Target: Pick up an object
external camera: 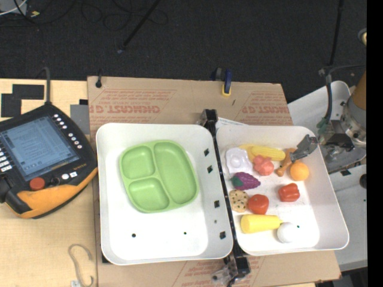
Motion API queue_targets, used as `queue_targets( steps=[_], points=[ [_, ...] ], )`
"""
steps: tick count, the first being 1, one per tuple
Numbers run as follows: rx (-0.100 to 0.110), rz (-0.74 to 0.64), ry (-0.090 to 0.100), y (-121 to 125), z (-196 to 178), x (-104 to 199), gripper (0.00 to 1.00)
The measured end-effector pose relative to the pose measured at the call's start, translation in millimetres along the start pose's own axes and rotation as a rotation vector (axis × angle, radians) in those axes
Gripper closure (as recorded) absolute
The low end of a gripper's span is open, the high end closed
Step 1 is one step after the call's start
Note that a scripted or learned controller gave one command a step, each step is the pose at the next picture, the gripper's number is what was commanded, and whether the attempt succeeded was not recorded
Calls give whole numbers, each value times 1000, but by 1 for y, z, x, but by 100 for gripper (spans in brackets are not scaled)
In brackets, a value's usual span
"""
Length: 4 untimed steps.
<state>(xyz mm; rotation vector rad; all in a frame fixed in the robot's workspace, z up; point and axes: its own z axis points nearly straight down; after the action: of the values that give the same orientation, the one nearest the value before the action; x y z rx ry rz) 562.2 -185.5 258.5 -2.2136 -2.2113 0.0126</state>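
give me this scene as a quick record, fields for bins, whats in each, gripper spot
left bin: holds a green divided plate
right bin: toy foods, among them corn, orange, red pepper, tomato, cookie, purple grapes, a white egg-like piece
gripper: over the right bin's far right part, beside the orange
held object: none seen between the fingers
outside bins: a teach pendant on the left

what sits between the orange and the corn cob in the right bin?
In the camera view, a brown carrot-like toy lies between the orange and the corn cob, with a pink toy just below the cob.
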Motion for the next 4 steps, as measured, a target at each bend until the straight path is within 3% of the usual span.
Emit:
queue_targets(
  steps=[1, 2, 4],
  points=[
    [-12, -2, -2, 2, -7, 0, 0],
    [-9, 1, -1, 2, 48, 9, 0],
    [-9, -2, -2, 0, 148, -2, 0]
  ],
)
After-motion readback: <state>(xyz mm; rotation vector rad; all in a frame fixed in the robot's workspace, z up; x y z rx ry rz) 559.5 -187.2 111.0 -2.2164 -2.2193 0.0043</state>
